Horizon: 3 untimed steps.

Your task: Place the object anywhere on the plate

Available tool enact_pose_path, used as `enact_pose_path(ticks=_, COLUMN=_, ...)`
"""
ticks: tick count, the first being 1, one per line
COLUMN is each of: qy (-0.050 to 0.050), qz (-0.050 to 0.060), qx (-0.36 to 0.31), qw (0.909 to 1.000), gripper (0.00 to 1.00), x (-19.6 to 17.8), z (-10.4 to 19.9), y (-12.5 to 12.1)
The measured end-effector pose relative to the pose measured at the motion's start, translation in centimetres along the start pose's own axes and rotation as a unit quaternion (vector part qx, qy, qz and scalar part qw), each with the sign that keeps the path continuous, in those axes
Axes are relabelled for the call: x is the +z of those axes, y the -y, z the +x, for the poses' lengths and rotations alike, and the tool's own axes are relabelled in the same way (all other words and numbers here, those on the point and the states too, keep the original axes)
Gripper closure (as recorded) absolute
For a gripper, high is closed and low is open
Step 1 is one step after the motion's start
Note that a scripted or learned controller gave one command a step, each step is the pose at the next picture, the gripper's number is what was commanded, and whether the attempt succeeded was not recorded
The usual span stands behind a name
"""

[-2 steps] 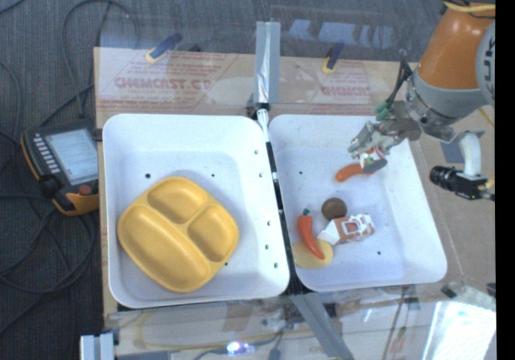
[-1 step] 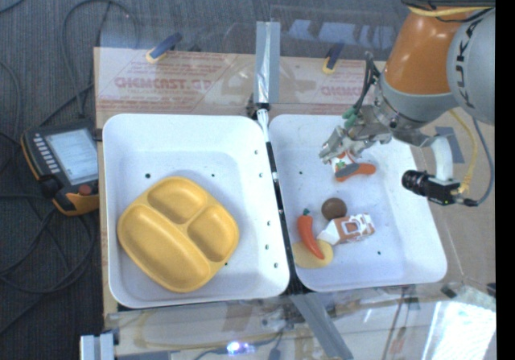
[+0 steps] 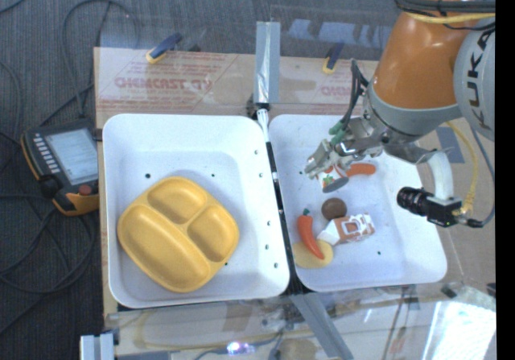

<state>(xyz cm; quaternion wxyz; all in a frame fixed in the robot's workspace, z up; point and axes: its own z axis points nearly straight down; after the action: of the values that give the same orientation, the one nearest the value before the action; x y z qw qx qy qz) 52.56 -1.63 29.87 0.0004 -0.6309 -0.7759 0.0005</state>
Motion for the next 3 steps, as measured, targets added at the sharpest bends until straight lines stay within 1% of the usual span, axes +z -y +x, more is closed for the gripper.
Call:
enact_pose_path(ticks=1, qy=0.000, qz=0.000, qx=0.023, qw=0.9997, gripper=1.00, x=0.4, z=9.9, y=0.8)
enact_pose_path(ticks=2, qy=0.001, qz=0.000, qx=-0.073, qw=0.9973, gripper=1.00, x=0.4, z=15.3, y=-2.1)
enact_pose_path(ticks=3, qy=0.000, qz=0.002, qx=-0.102, qw=0.9948, gripper=1.00, x=8.2, z=21.6, y=-6.2)
